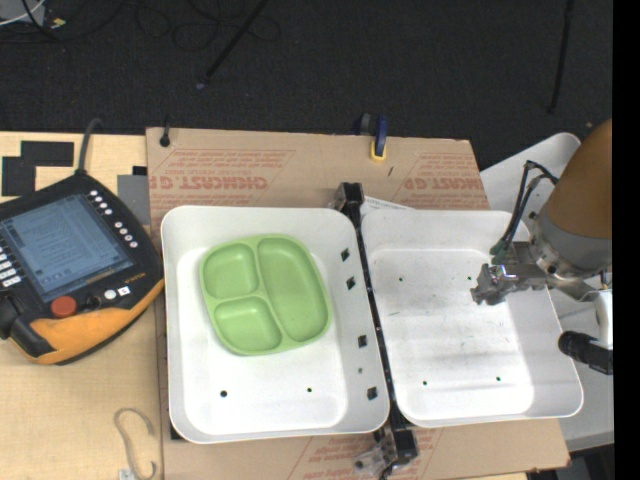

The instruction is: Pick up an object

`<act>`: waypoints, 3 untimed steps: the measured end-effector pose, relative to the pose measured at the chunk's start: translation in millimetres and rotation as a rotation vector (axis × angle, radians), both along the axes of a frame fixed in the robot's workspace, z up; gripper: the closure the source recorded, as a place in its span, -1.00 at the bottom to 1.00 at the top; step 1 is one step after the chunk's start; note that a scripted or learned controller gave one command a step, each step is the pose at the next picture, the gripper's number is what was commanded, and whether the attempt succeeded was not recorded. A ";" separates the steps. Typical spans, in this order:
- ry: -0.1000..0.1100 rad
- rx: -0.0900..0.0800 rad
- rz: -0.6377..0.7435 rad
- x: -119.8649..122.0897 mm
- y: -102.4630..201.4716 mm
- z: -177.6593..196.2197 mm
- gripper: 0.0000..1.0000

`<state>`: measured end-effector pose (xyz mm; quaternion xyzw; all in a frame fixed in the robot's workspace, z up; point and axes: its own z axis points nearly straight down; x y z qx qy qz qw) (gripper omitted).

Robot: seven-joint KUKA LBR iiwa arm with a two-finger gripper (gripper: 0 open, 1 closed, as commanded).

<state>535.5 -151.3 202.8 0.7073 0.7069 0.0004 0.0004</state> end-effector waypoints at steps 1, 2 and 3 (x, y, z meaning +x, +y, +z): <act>0.000 0.000 0.000 0.3 -1.0 26.0 1.00; 0.000 0.001 0.004 39.7 39.1 34.9 1.00; 0.002 0.001 0.003 63.3 69.1 28.5 1.00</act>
